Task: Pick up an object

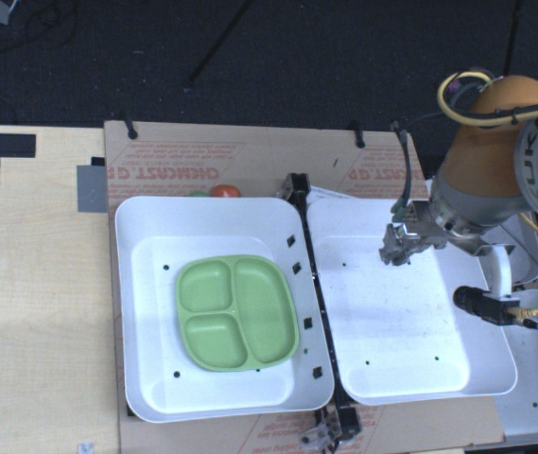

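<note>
A light green divided plate [236,312] with three compartments lies flat in the left white bin [146,253]. My gripper [398,253] hangs over the upper middle of the right white bin [439,367], far to the right of the plate. The grey arm with its orange band [495,130] comes in from the right. The gripper is small and dark against the bin floor. I see nothing between its tips.
A small red and green object [219,192] lies on the cardboard just behind the left bin's far rim. A black divider [311,291] runs between the two bins. A black handle-like part [484,305] sticks out near the right bin's right edge.
</note>
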`<state>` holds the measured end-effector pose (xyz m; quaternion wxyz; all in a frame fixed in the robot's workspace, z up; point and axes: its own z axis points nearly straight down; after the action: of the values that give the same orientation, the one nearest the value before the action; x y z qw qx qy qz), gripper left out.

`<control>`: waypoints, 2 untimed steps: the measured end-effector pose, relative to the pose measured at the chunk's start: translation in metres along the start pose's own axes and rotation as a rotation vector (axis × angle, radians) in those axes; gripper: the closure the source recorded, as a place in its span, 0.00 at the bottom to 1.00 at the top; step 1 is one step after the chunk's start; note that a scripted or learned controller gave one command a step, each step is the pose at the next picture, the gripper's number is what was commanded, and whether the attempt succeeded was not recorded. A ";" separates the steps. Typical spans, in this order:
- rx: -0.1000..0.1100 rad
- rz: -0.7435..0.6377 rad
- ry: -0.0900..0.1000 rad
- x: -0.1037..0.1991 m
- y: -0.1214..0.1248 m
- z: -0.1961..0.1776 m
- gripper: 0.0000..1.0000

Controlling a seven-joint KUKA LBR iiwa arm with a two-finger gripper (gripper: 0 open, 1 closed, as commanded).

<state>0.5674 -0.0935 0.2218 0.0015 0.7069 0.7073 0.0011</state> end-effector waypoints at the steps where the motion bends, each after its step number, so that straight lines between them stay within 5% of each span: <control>1: 0.001 0.000 0.000 -0.003 -0.001 -0.043 1.00; 2: 0.002 0.000 0.000 -0.005 0.000 -0.074 1.00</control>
<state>0.5667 -0.0982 0.2959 0.0005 0.7068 0.7074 0.0003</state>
